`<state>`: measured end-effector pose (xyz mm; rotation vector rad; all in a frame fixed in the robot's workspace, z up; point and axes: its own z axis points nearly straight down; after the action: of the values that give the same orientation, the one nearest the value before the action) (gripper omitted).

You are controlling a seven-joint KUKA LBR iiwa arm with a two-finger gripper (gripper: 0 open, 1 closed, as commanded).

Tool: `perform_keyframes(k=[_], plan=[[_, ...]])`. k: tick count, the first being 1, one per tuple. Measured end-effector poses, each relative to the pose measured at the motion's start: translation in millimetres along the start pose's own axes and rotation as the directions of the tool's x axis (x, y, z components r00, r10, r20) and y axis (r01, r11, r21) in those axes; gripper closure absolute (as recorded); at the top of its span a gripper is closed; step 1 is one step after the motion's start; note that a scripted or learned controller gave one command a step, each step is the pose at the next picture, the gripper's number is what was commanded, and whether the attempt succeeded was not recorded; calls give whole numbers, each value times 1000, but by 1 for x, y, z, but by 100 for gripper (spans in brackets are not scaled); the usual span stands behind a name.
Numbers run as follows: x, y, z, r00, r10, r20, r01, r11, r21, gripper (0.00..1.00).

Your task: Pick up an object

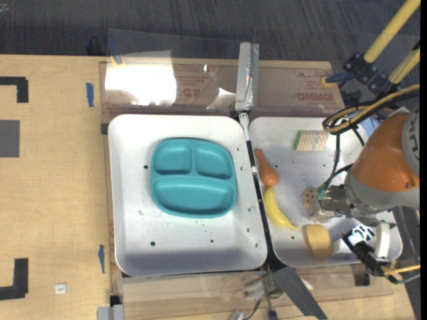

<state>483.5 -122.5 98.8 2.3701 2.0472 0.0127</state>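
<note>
The right bin [287, 139] holds an orange carrot [267, 171] and a yellow banana [276, 209] along its left wall. A tan rounded block [318, 239] lies near the front edge. A small brown speckled piece [309, 197] sits in the middle, and a pale checkered pad [311, 140] lies at the back. My gripper [325, 202] reaches in from the right and hangs low, right beside the brown piece and just above the tan block. The wrist body hides its tips.
A teal divided plate [194, 177] lies in the left bin [127, 199]. A grey post [245, 77] rises at the back between the bins. The arm's orange band [388, 159] and cables cover the right bin's right side. Yellow bars [393, 25] cross the top right.
</note>
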Motion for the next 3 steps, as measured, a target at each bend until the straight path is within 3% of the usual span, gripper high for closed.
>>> perform_keyframes(k=[1,2,3], plan=[[0,0,1,1000,0,0,0,1000,2,0],[-31,1,-22,994,105,2,-105,994,11,0],[5,35,11,997,-84,-1,84,996,10,0]])
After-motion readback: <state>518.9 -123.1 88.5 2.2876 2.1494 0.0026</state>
